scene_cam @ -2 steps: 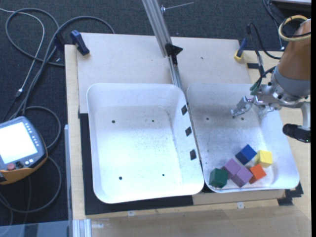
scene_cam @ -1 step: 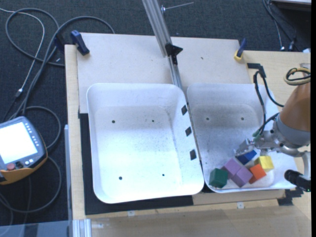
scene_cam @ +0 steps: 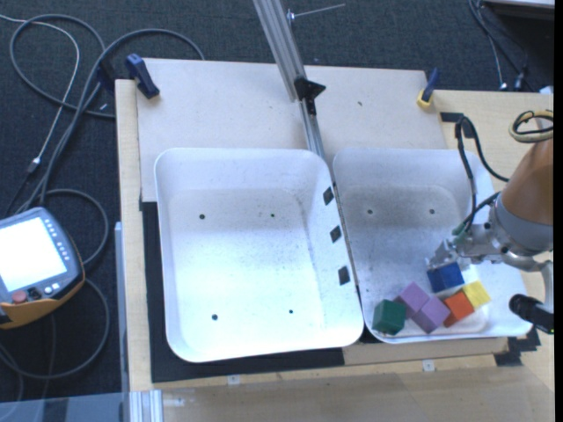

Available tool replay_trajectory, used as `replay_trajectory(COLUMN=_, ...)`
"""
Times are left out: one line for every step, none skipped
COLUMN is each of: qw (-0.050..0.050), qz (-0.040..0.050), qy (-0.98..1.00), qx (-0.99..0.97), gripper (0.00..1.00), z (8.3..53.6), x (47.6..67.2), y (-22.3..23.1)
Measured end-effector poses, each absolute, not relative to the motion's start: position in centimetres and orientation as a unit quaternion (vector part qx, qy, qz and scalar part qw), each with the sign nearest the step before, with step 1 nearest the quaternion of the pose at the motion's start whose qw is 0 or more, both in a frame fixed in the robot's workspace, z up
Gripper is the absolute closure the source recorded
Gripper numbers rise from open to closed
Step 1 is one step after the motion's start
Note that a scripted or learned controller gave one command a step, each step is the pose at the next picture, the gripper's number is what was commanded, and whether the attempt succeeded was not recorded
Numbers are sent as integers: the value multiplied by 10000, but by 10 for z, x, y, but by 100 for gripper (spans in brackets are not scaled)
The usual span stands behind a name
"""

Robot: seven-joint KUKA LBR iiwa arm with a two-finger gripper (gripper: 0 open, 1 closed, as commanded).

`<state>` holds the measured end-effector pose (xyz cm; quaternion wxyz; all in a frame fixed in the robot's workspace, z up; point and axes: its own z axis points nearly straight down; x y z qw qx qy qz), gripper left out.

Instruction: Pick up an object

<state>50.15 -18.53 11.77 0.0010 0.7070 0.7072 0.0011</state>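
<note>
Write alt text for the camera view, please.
The tool sits low in the right bin, just above a blue block in a cluster with purple, orange, yellow and green blocks.

Six small blocks (scene_cam: 431,301), green, purple, lilac, orange, yellow, blue, clustered at right bin's near corner.

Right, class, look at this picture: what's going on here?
A grey robot arm reaches into the right bin. Its gripper sits just above a blue block in the bin's near right corner. Beside that block lie yellow, orange, purple and green blocks. Nothing is visibly lifted yet.
</note>
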Motion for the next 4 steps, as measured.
replay_trajectory(qw=5, qz=28, qy=7104, qx=7038, gripper=100, z=115, x=567, y=-118)
replay_trajectory(qw=17, qz=42, qy=7104, qx=7038, gripper=100, z=204, x=549, y=-41)
replay_trajectory(qw=4, qz=11, qy=7088, qx=7054, gripper=100, z=199, x=569, y=-15)
replay_trajectory(qw=-4, qz=18, qy=7101, qx=7041, gripper=100, z=199, x=594, y=51)
